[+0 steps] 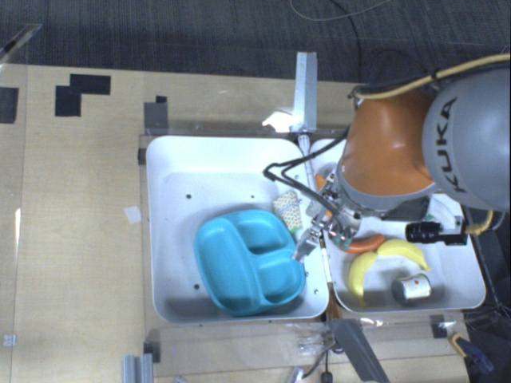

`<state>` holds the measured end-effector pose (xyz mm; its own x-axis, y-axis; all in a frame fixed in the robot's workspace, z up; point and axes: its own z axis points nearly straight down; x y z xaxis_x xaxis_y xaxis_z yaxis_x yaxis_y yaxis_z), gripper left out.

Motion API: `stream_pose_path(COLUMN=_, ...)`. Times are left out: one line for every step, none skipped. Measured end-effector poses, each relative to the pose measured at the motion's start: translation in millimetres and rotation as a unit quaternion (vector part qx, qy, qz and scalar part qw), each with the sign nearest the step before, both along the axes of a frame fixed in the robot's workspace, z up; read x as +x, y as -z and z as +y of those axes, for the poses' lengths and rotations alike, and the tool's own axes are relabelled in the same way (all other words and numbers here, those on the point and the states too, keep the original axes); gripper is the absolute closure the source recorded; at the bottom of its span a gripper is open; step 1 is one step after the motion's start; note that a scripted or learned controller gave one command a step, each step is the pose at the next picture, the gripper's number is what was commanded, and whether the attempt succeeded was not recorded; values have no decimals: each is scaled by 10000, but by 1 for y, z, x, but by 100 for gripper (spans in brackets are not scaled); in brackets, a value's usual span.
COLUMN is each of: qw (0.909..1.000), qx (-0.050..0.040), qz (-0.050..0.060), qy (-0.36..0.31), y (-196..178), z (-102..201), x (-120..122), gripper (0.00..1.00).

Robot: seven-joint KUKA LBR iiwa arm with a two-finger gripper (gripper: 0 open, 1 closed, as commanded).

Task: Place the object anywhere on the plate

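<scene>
Blue plate (243, 266) — tool (306, 246) hovers at its right rim.

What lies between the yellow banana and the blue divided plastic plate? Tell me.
In the camera view, the bins' shared wall separates the yellow banana from the blue divided plastic plate.

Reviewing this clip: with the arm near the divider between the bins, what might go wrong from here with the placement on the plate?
1. The gripper is at the right rim of the blue plate; coming down here it may strike or tip the rim.
2. No object can be seen in the gripper, so the placement may fail with nothing delivered.
3. The patterned object lies just beside the plate and under the arm; a sweep may knock it away.
</scene>
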<state>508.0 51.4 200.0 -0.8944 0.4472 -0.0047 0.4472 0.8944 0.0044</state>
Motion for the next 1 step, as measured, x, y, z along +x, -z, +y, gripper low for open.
stream_pose_path(qw=9983, qx=-2, qz=-4, qy=-581, y=15, z=45, x=14, gripper=0)
